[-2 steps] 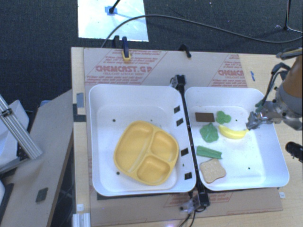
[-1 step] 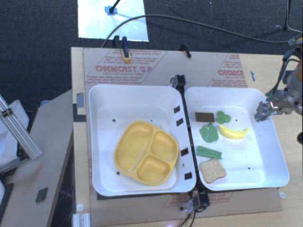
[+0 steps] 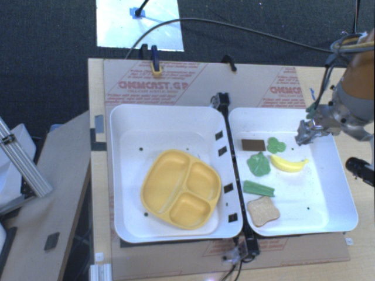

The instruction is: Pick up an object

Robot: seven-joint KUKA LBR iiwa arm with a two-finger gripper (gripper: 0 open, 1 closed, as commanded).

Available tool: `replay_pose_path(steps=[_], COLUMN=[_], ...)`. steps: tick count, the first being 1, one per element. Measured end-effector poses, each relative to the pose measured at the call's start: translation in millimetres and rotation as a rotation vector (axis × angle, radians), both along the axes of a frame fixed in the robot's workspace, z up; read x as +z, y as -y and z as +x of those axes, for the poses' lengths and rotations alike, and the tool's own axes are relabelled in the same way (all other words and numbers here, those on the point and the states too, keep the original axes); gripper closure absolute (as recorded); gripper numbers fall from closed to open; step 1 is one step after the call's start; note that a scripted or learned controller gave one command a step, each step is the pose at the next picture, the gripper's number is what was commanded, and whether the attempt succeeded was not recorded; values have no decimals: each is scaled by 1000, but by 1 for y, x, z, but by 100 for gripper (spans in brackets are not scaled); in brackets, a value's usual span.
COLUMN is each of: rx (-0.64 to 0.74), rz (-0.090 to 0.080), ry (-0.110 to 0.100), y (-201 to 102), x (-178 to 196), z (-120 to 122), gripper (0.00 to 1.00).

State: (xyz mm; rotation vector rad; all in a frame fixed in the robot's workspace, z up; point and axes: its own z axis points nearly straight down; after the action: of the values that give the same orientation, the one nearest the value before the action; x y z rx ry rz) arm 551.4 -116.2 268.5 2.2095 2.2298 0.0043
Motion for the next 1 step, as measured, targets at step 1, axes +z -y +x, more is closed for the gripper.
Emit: replay_pose_path(steps=[1], rx=[0], rz=[0], ry=[-1], y=[-53], x=[1], z=[5], gripper=[100])
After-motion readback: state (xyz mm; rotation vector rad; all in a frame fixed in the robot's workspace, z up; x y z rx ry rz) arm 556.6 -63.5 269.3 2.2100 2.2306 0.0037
